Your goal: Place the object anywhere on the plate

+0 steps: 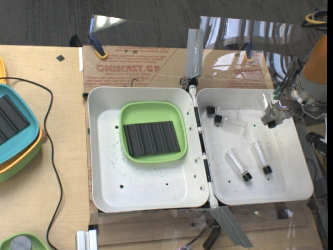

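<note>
A square green plate (153, 133) with a dark ridged insert lies in the left white bin (104, 186). Several clear tubes with black caps lie in the right bin (291, 186): one (237, 163) near the middle, one (259, 154) beside it, and a faint one (231, 121) further back. A small black cap (210, 110) sits near the back left corner of that bin. My gripper (271, 120) hangs over the back right part of the right bin, above and behind the tubes. Nothing shows in its grasp.
The arm's wrist and cables (304, 95) come in over the right bin's right edge. Teal and yellow stacked trays (18, 134) sit on the wooden bench at far left, with a black cable (52, 155) trailing past them. Cardboard (135, 64) lies behind the bins.
</note>
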